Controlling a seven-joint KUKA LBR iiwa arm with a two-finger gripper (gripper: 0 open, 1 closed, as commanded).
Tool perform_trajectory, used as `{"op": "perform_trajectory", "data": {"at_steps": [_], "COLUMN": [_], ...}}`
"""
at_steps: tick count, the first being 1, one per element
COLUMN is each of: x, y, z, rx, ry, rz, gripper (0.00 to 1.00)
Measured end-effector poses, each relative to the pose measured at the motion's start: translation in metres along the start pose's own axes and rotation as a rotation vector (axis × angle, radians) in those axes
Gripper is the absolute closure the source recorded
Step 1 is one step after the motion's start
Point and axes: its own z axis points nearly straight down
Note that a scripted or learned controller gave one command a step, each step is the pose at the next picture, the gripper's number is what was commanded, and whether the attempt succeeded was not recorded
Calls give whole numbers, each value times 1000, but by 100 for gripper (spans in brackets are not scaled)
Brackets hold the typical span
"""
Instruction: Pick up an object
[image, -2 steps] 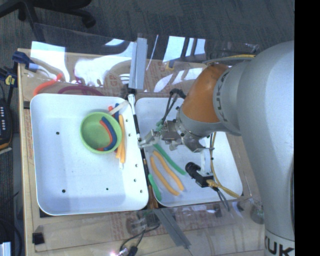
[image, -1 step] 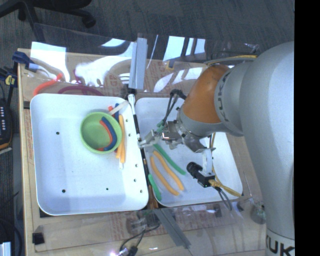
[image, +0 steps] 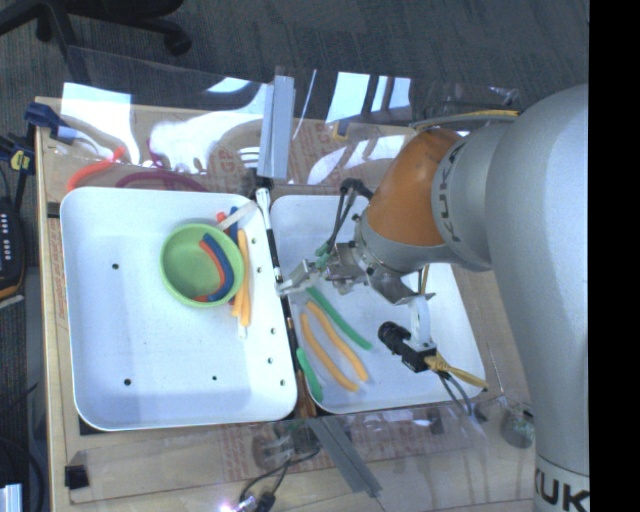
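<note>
— What do we see, starting at nine o'clock?

— The left bin (image: 130, 330) holds a green bowl (image: 190, 268) toward its one o'clock corner, with curved red and blue pieces inside it and an orange stick (image: 243, 290) lying just beside its three o'clock rim.

— And past the divider?

— In the right bin (image: 450, 340), we find orange strips (image: 335, 350) and green strips (image: 340, 320) lying together near six o'clock. The claw (image: 300, 277) sits low at the bin's nine o'clock edge, just above those strips.

— Is it gripping anything?

— We cannot tell; the wrist and the arm's orange band (image: 410, 195) crowd the fingers.
</note>
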Motion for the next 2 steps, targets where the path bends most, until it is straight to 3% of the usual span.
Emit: {"op": "perform_trajectory", "data": {"at_steps": [2], "x": [-1], "y": [1], "z": [0], "rx": [-5], "ry": [-1], "rz": [-35], "gripper": [0]}}
